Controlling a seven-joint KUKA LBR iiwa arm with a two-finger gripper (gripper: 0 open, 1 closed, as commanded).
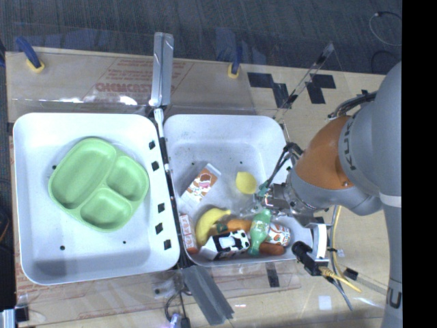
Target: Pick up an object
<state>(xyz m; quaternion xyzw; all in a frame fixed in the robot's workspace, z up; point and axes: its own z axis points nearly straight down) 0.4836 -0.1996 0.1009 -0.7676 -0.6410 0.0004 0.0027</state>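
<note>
The right bin (225,132) holds several small items along its near side: a yellow lemon (246,181), a banana (208,223), a small orange-and-white carton (200,184), a green bottle (259,229), a black-and-white cow toy (231,242) and orange pieces beside them (239,225). My gripper (268,198) reaches in from the right, low over the bin's right side, just above the green bottle and right of the lemon. Nothing can be seen between its fingers.
The left bin (41,183) carries a green divided plate (99,182). A metal divider post (161,70) stands between the bins at the back. The arm's grey body and orange band (324,162) hang over the right bin's right rim. Cables lie at the lower right.
</note>
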